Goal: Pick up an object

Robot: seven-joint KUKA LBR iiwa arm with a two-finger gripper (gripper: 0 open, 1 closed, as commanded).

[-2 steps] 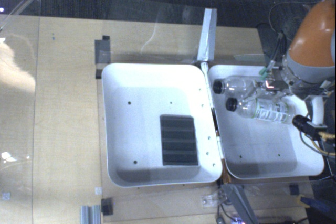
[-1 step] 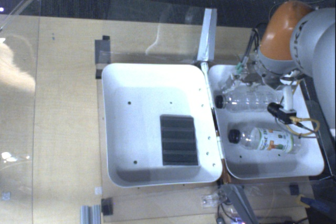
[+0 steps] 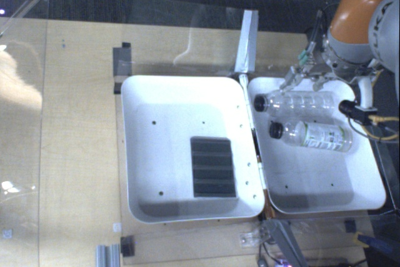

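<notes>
Bins sit side by side on the bench (image 3: 69,153), 2 of them, both shallow and white, seen from the camera view above at a slant. The left bin (image 3: 144,134) holds 1 dark ribbed block (image 3: 213,166), lying flat near the bin's near right corner, well apart from everything else.

The right bin (image 3: 325,187) carries the likelier targets: 2 clear plastic bottles on their sides. The upper bottle (image 3: 300,102) lies along the bin's far edge with its dark cap toward the wall shared with the left bin. The lower bottle (image 3: 315,135), with a pale label, lies just beside it, cap pointing the same way, toward the middle of the bin. Both probably rest lengthwise because round bodies roll until a wall or a neighbour stops them.

The arm (image 3: 362,9) reaches in over the far right corner of the right bin, its orange band high above the wrist. The tool (image 3: 306,69) hangs at the far edge, right over the upper bottle, likely lined up there to come down on it. I cannot tell how the tool is set, as it blurs into the glare of the clear plastic, and nothing shows as gripped.
</notes>
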